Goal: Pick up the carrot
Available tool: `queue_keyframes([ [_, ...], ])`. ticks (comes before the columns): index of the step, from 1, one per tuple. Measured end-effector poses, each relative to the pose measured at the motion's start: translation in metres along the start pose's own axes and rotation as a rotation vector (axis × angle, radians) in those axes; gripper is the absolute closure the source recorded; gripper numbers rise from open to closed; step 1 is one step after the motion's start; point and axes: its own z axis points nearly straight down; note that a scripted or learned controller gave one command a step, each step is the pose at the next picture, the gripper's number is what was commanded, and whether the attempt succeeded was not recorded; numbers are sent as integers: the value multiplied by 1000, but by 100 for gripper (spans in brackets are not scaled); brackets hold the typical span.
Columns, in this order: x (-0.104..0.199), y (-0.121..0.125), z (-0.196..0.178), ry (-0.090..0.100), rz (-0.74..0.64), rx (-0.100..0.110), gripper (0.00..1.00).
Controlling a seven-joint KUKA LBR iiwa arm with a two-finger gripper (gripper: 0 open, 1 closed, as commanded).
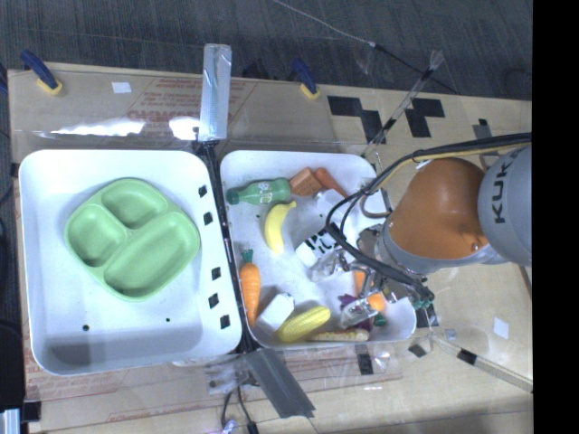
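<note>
"KU" legible in black on grey arm housing [514,208] at right edge; rest cut off. Bottle label [260,192] unreadable.

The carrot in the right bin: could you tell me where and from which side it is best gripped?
Grip the carrot across its thick orange middle, coming straight down from above. It lies flat along the right bin's left wall, so the gripper would probably do better closing end-on to that wall than squeezing against it.
</note>
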Motion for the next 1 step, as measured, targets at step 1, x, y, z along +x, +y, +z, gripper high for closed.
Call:
queue_keyframes([
  [1, -3, 1, -11, -2, -7, 1, 100],
])
